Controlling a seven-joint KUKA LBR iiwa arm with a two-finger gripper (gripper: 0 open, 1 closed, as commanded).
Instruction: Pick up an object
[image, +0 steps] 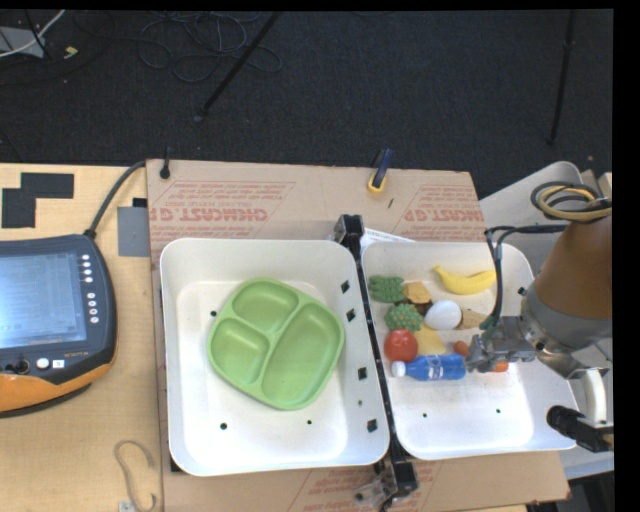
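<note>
The right bin (470, 425) holds several small items: a yellow banana (465, 280), a white egg-like ball (443, 315), green leafy pieces (390, 290), a red tomato (401, 345) and a blue bottle (434, 368) lying on its side. My gripper (488, 357) hangs low over the bin's right middle, just right of the bottle's end, above a small orange-red piece (497, 367). Nothing shows between its fingers.
The left bin (190, 420) carries a green divided plate (277, 342). A black divider (365, 340) separates the bins. A tablet-like pendant (50, 310) lies at the far left of the bench. Cables (565, 200) loop near the arm at the right.
</note>
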